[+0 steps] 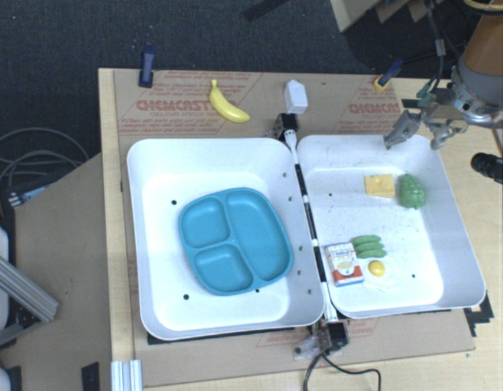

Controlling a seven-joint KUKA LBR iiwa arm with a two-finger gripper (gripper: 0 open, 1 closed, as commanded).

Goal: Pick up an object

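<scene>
My gripper (416,138) hangs over the far edge of the right bin (447,283), fingers spread apart and open with nothing between them. Below it in that bin lie a yellow cheese wedge (380,186) and a green broccoli-like piece (411,191) side by side. Nearer the front sit a green pea pod (367,245), a small red-and-white carton (344,264) and a fried egg (377,270). The gripper is well above and behind all of them.
The left bin (150,300) holds a blue divided plate (234,239). A yellow banana (226,104) lies on the cardboard behind the bins, with a white block (296,96) and a blue clip (146,64) nearby.
</scene>
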